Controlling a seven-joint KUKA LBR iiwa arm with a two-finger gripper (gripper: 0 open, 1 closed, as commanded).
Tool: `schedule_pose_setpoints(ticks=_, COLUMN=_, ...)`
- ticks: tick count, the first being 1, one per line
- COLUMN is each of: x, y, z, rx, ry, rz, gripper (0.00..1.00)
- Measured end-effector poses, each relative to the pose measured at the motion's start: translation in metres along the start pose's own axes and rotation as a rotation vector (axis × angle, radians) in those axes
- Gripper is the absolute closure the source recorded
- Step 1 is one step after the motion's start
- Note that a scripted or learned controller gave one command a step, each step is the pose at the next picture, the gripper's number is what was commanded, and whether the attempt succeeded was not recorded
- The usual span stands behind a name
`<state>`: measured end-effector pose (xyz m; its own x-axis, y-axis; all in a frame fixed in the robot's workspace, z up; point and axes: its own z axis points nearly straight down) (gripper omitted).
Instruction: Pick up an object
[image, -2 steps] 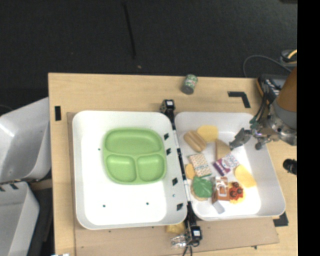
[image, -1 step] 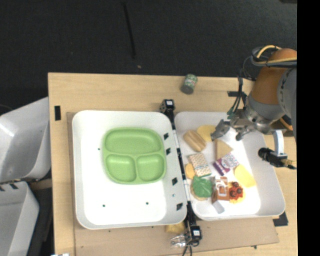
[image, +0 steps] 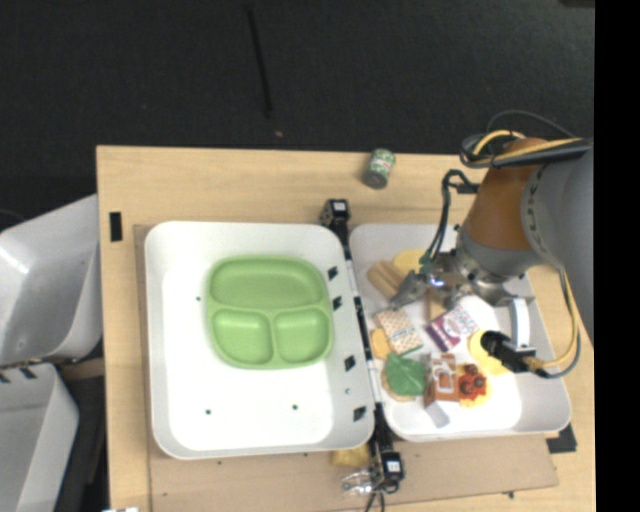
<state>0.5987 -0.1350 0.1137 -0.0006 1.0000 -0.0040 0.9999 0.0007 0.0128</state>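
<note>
My gripper (image: 418, 288) hangs low over the back part of the right bin (image: 545, 405), reaching in from the right. Directly beside it lie a tan wooden block (image: 381, 277) and a yellow piece (image: 405, 262). Just in front of it sit a patterned packet (image: 397, 328) and a purple-and-white packet (image: 455, 324). Nearer the front edge are a green leafy toy (image: 405, 375), a small orange round piece (image: 380, 344) and a red-and-orange toy (image: 468, 383). No object is visibly lifted from the bin.
The left bin (image: 180, 400) holds a green divided plate (image: 268, 310). A small greenish can (image: 379, 168) lies on the wooden bench behind the bins. Black clips line the divide between the bins.
</note>
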Motion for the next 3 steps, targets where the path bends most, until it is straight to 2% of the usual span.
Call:
schedule_pose_setpoints(ticks=1, x=-0.002, y=0.000, z=-0.010, rx=-0.003, ry=-0.004, rz=0.003, gripper=1.00)
schedule_pose_setpoints(ticks=2, x=0.118, y=-0.031, z=-0.093, rx=0.008, ry=0.008, rz=-0.011, gripper=1.00)
schedule_pose_setpoints(ticks=3, x=0.165, y=-0.076, z=-0.266, rx=-0.007, ry=0.008, rz=-0.006, gripper=1.00)
